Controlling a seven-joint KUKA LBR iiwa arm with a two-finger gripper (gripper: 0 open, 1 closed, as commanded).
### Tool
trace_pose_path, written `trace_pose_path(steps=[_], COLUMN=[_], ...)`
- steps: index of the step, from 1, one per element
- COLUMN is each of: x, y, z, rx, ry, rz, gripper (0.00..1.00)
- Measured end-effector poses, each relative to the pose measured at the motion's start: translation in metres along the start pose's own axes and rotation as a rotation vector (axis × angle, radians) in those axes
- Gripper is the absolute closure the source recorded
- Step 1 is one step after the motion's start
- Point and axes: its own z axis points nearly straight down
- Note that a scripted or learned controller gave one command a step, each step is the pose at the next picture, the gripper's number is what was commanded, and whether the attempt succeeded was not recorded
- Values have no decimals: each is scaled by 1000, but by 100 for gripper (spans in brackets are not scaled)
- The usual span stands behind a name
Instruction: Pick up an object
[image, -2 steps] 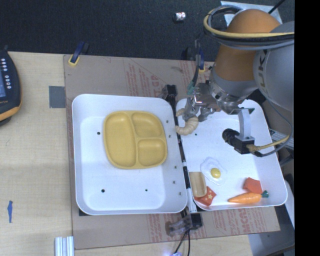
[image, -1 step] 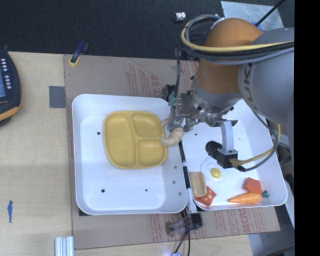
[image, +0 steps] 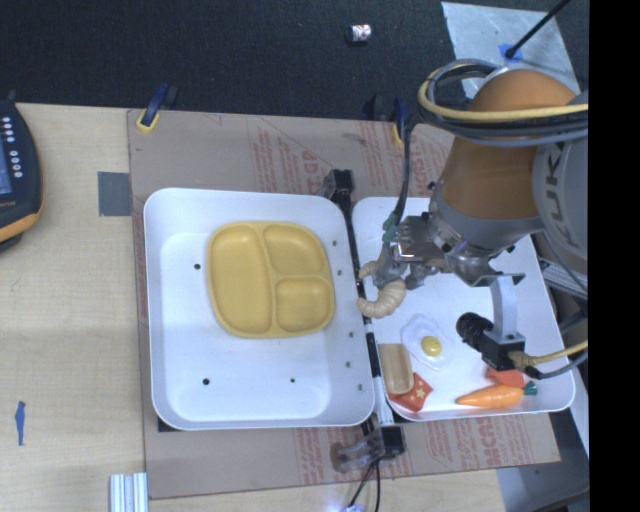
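Note:
My gripper (image: 403, 250) hangs over the left part of the right bin (image: 545, 300), under the grey arm with its orange band. Directly below and left of it lies a tan, curved, croissant-like toy (image: 385, 296), against the bin's left wall; its upper end reaches up to the gripper. Further down in the same bin lie a fried egg (image: 427, 338), a slice of toast (image: 396, 366), a red piece (image: 412, 396) and a carrot (image: 492, 396).
The left bin (image: 180, 390) holds a yellow divided plate (image: 270, 277). A black fitting on a cable (image: 488, 340) lies over the right bin near the carrot. A black clip (image: 340, 184) sits between the bins at the top.

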Motion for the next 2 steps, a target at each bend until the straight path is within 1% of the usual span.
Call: trace_pose_path(steps=[1,2], x=[2,-61], y=[2,-4], z=[0,63], rx=[-4,2], ry=[1,-1], rz=[-2,2], gripper=[0,0])
